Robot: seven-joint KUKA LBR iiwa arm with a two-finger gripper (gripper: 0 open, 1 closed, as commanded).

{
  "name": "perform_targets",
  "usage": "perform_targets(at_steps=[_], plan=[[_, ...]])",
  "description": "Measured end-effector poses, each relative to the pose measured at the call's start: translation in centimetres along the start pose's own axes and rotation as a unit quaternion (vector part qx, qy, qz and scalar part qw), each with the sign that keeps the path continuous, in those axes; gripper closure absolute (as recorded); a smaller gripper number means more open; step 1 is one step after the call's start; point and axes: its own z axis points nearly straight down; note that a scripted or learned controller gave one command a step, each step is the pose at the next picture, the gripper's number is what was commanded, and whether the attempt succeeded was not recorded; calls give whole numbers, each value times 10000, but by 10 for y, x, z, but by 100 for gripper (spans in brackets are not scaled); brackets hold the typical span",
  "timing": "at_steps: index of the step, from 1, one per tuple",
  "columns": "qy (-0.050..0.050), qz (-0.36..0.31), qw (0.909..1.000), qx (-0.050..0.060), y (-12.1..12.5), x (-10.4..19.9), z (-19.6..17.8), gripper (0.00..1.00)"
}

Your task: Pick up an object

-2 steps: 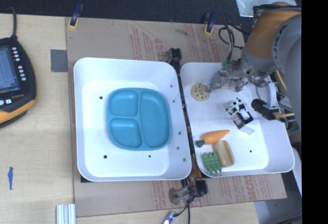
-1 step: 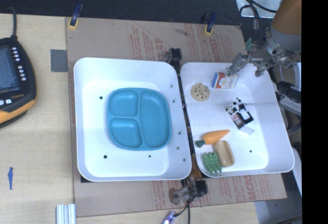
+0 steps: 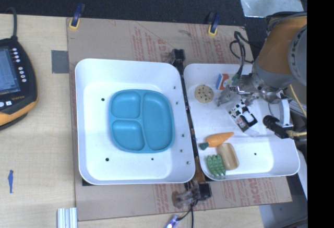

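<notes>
1. Objects for picking lie in the right-hand white bin: a round tan cookie near its upper left, an orange carrot with a green tip lower down, and a green ridged piece touching a tan bread-like piece near the front edge.
2. A small black-and-white item sits towards the middle of that bin, and a red, white and blue item lies near the bin's far edge.
3. Reaching in from the right, the grey arm with its orange band hangs over the bin's upper right area.
4. Its hand points down between the cookie and the black-and-white item; whether it is open or closed cannot be told, and nothing is seen gripped.
5. On the left, the second white bin holds a blue divided plate at its centre.
6. Both bins rest on a cardboard sheet clipped to the wooden surface, with an orange-edged control tablet at the far left.
</notes>
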Motion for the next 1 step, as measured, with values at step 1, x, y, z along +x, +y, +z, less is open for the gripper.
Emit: perform_targets(at_steps=[1], plan=[[3,-7,10000,-15,49,-20,16,0]])
